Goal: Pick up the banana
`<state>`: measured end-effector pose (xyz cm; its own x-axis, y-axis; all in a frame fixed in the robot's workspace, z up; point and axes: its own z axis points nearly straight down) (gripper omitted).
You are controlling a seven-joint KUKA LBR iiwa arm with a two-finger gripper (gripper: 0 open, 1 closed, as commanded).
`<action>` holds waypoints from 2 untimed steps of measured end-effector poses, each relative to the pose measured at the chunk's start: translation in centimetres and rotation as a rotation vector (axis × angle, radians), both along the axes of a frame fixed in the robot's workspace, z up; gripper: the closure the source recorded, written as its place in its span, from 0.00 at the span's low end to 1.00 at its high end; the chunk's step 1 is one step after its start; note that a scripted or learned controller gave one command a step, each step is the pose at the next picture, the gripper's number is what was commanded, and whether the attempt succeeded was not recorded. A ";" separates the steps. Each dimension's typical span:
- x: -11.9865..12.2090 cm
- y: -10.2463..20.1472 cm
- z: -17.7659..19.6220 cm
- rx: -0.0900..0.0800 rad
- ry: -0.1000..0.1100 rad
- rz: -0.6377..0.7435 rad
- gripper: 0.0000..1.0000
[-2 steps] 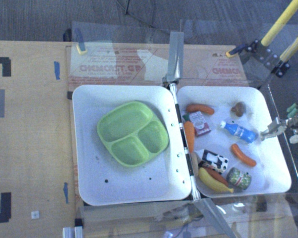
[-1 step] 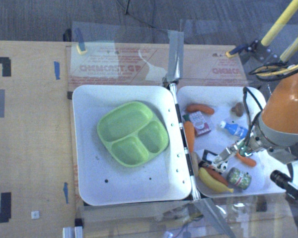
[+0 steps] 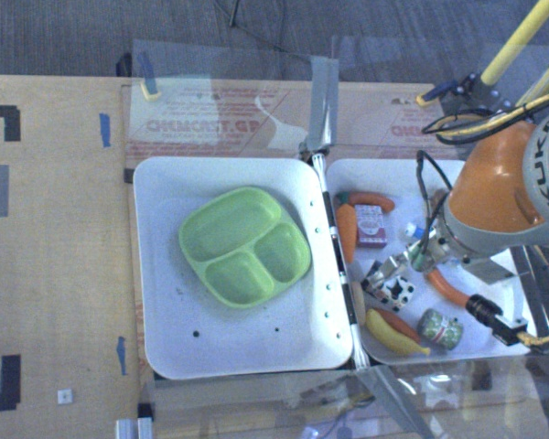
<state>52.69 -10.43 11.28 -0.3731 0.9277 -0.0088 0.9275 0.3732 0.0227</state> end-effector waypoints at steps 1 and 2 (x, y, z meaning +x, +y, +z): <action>6.1 -0.7 -0.4 0.009 0.005 -0.423 0.00; 6.4 0.8 0.2 0.005 0.012 -0.538 0.00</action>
